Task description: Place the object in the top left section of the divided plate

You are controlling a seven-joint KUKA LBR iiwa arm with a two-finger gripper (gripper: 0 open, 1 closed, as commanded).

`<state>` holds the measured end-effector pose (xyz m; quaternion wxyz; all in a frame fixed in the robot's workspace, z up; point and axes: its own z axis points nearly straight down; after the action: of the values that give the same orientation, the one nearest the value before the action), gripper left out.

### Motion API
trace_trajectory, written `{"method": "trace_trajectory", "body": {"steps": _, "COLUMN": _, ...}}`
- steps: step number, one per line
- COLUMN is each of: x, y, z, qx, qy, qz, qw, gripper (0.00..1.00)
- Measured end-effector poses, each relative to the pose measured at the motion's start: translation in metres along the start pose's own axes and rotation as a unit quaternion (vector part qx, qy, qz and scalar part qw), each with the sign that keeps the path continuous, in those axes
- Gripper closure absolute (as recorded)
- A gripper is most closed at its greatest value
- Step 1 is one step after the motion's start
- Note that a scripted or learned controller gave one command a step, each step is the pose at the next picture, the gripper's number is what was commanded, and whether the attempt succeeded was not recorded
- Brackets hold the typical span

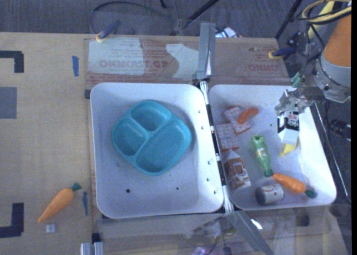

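While it hangs over the right bin point(321, 153) (upper corner), the tool's point(291, 115) grip state is unclear

The grey arm point(334, 72), its orange band point(339, 44) above the wrist, reaches in from the right edge and angles down and leftward, with the gripper point(291, 115) hanging low at its end.

Two bins sit side by side on the counter point(44, 153). The left bin point(106, 192) holds the divided plate point(150, 136) near its middle. The right bin point(318, 170) holds a bottle point(260, 154) at its centre, a carrot point(293, 184) and a can point(270, 193) along its front, and cartons point(234, 167) by its left wall. Another carrot point(57, 203) lies on the counter, left of the left bin.
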<state>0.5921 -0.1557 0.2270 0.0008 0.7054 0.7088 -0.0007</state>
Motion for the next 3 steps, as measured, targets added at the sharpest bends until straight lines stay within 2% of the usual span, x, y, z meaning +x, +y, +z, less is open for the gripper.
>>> {"method": "trace_trajectory", "body": {"steps": 1, "x": 0.077, "y": 0.025, "z": 0.016, "qx": 0.000, "qy": 0.001, "qz": 0.050, "qw": 0.9987, "gripper": 1.00}}
{"method": "trace_trajectory", "body": {"steps": 2, "x": 0.157, "y": 0.063, "z": 0.042, "qx": -0.001, "qy": 0.001, "qz": 0.053, "qw": 0.9986, "gripper": 1.00}}
{"method": "trace_trajectory", "body": {"steps": 3, "x": 0.216, "y": 0.076, "z": 0.042, "qx": -0.001, "qy": 0.001, "qz": 0.026, "qw": 0.9997, "gripper": 1.00}}
